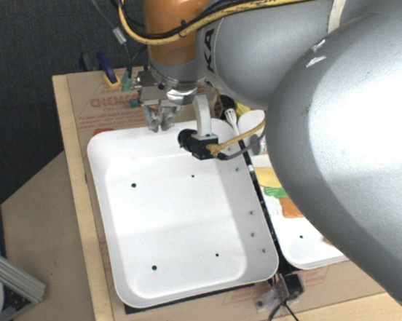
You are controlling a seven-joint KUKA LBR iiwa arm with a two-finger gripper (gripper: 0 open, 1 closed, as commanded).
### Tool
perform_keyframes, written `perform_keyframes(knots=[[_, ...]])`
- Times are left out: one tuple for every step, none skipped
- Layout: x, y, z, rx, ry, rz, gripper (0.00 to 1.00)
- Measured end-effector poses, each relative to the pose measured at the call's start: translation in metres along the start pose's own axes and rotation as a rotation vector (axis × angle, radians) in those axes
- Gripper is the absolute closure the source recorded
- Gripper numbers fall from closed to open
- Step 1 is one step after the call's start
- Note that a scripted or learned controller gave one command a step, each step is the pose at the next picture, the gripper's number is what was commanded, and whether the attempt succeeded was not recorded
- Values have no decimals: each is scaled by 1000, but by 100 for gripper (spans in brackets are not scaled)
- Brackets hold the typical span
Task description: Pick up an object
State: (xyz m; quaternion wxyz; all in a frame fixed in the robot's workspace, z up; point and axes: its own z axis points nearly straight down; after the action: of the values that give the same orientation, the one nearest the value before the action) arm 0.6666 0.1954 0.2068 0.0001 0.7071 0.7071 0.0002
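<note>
Objects (268,178) — half hidden under arm (345,137)

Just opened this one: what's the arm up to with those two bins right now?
The grey arm comes in from the right, and its gripper hangs over the far rim of the left bin. Whether it has grasped anything cannot be told from this view. The arm covers most of the right bin, where a few yellow, green and orange items lie along its left side.
</note>
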Motion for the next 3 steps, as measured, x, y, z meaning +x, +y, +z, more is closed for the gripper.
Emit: perform_keyframes(knots=[[1,0,-11,-3,0,-1,100],[30,-1,30,4,-1,-2,100],[29,-1,66,6,-2,-1,100]])
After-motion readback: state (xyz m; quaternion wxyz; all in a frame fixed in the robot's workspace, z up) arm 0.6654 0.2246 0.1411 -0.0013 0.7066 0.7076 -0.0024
